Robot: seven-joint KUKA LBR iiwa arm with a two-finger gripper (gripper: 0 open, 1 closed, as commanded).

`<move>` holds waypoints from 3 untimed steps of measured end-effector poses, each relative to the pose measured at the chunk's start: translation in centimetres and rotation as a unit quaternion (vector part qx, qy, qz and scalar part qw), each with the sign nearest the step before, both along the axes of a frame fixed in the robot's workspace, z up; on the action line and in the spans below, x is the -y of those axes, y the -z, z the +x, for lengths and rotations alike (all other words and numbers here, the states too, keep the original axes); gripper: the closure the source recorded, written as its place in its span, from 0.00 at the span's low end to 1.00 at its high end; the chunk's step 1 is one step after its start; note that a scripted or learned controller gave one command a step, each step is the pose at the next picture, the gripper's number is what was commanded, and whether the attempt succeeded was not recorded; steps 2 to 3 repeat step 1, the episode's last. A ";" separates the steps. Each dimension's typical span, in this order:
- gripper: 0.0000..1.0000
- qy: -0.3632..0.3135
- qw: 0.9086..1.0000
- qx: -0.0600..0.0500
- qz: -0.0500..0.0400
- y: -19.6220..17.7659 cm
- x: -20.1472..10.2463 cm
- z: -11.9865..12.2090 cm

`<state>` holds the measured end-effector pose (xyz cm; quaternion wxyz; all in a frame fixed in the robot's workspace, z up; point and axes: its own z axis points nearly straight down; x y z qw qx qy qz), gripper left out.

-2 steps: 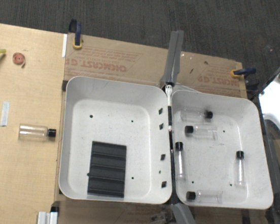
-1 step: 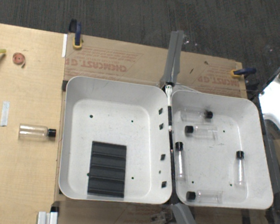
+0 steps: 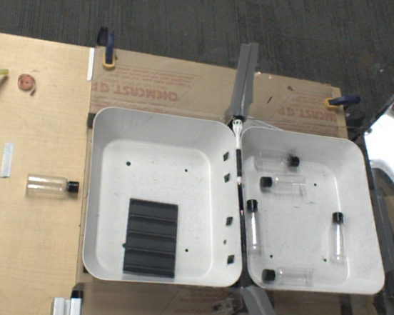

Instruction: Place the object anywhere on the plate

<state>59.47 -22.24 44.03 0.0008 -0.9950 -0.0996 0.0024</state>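
Five vials (image 3: pixel 283 185) loose in the right bin (image 3: pixel 363 211); none on the plate yet.
They lie scattered along its edges and far corner, apparently as pick stock, while the dark ribbed plate (image 3: pixel 150 238) sits by the left bin's (image 3: pixel 108 177) near edge. How the jaws stand cannot be told.

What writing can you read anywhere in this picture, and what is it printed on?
"CHEMCAST GP" in red, seen mirrored, on the brown cardboard sheet behind the left bin.
A second red print of the same kind on the cardboard behind the right bin: too faint to read surely.
The clear vials in the right bin and the bottle on the bench: no readable label.
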 end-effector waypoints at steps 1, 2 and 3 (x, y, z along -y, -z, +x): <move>0.00 -0.001 1.000 0.000 0.000 0.1 -3.7 5.5; 0.00 -0.001 1.000 0.000 0.000 0.1 -3.7 5.5; 0.00 -0.001 1.000 0.000 0.000 0.1 -3.7 5.5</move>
